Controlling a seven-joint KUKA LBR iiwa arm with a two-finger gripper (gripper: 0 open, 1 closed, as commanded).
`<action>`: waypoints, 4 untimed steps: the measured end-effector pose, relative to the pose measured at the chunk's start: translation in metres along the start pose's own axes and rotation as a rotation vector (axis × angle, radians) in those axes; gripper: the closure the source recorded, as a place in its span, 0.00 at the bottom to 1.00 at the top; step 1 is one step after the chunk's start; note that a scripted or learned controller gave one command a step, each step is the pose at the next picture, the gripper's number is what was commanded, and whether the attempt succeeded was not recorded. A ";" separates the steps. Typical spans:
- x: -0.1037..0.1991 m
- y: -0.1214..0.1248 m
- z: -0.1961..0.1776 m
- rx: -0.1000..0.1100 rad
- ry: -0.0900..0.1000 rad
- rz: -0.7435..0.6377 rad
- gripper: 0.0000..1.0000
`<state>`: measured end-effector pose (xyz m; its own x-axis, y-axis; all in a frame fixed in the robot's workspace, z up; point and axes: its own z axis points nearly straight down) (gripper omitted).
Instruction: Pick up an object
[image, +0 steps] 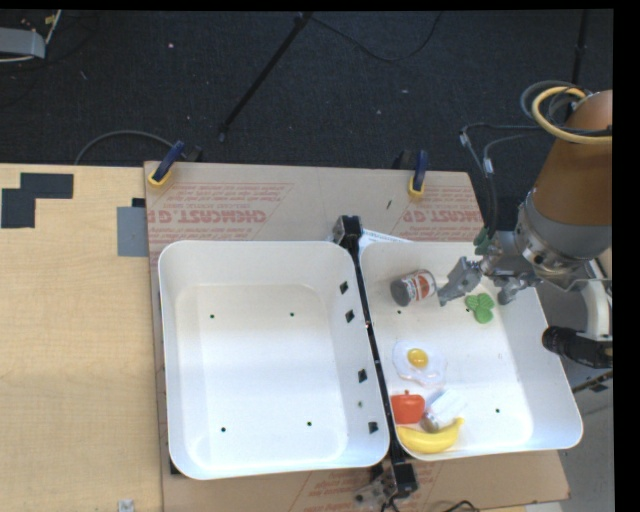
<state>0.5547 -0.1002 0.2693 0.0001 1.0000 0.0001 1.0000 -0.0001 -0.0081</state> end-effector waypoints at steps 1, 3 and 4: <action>0.000 0.001 -0.004 -0.008 0.000 0.000 0.00; 0.002 0.001 0.082 -0.004 0.000 -0.001 0.00; 0.009 -0.005 0.130 -0.003 0.001 -0.001 0.00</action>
<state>0.5490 -0.0908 0.1396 -0.0009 1.0000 0.0007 1.0000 0.0009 -0.0051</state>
